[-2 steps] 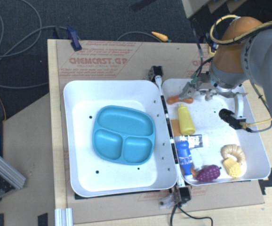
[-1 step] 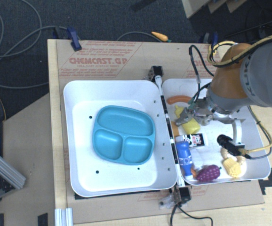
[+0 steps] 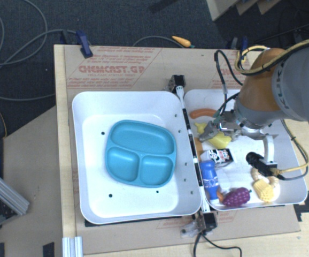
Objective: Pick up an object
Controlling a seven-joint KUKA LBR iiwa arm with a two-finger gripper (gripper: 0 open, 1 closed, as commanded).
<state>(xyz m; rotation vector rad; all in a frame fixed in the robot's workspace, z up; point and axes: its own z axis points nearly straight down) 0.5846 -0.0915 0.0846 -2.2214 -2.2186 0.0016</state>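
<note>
While I lean in over the right bin (image 3: pixel 293 143), my hand (image 3: pixel 217 128) sits low among the toys, right at the yellow lemon-like piece (image 3: pixel 219 140). I can't tell whether I've got it. An orange carrot (image 3: pixel 202 113), blue bottle (image 3: pixel 209 176), purple grapes (image 3: pixel 236 197) and corn cob (image 3: pixel 265 189) lie around. Over in the left bin (image 3: pixel 90 116), the blue divided plate (image 3: pixel 139 152) waits. Nothing's lifted yet, I reckon: grasp and raise remain.
</note>
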